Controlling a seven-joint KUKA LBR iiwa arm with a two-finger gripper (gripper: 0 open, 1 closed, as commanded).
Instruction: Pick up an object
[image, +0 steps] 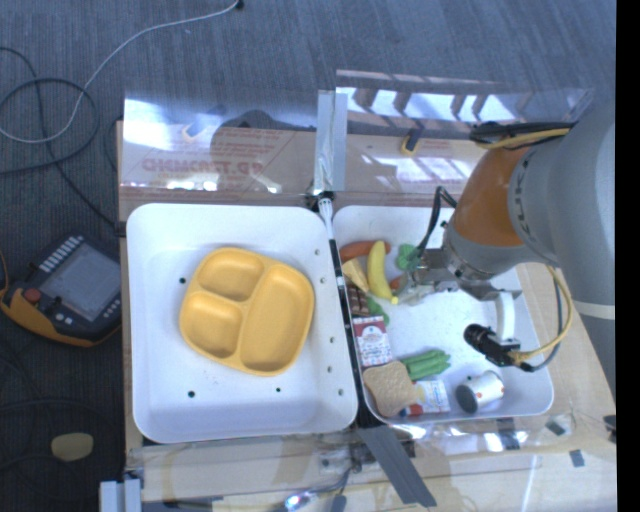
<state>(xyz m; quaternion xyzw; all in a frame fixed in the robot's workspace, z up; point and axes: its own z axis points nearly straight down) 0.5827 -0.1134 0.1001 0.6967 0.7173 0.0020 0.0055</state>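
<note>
Over the right bin (535, 395), the grey arm with its orange band reaches in and carries the tool (425, 275) low among the toy food at the bin's far left part; whether the tool is apart or together cannot be told, as the wrist hides it. Just left of the tool lie a yellow banana (377, 270), a red-orange piece (358, 249) and a green piece (407, 257). Nearer the camera from the tool sit a small red carton (371, 342), a green pepper-like toy (428, 362), a tan bread slice (388, 384) and a silver can (480, 391). Well left of the tool, the other bin (150, 400) holds a yellow divided plate (246, 310). The bench (215, 160) shows brown cardboard beyond the bins. The dark carpet floor (60, 60) carries cables and a handheld pendant (66, 291).
</note>
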